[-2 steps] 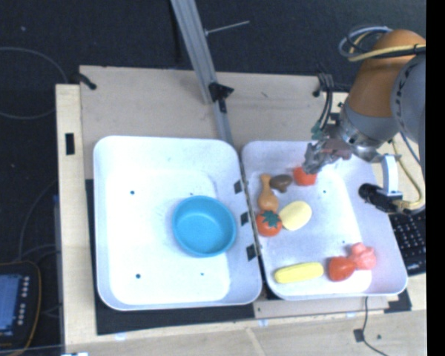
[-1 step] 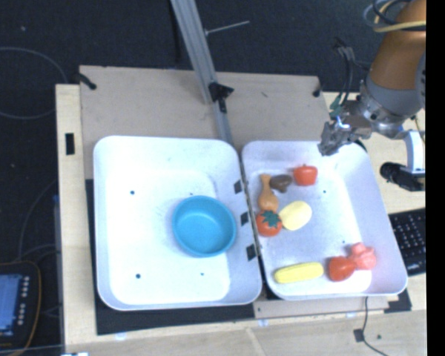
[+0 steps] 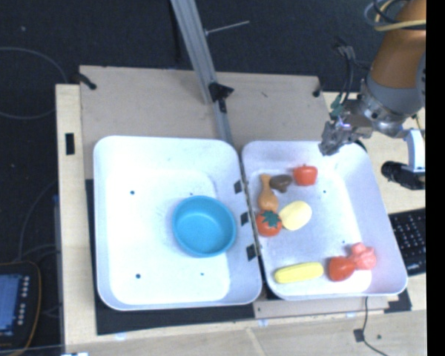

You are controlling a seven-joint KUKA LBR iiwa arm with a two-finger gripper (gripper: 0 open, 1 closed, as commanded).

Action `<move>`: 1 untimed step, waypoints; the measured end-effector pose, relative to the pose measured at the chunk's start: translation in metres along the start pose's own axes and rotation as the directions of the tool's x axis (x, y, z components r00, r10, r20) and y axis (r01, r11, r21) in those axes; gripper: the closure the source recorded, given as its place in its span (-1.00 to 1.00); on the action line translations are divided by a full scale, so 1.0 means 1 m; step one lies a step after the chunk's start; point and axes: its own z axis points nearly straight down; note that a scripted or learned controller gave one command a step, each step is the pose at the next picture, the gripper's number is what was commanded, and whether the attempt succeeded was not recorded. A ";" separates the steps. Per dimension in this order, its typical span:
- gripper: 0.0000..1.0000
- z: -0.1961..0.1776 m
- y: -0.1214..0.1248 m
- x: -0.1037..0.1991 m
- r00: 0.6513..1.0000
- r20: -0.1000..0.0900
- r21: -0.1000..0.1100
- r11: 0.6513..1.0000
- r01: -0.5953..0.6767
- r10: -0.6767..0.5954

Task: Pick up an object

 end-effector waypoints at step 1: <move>1.00 -0.003 -0.009 0.056 1.000 -0.003 0.005 1.000 0.001 -0.001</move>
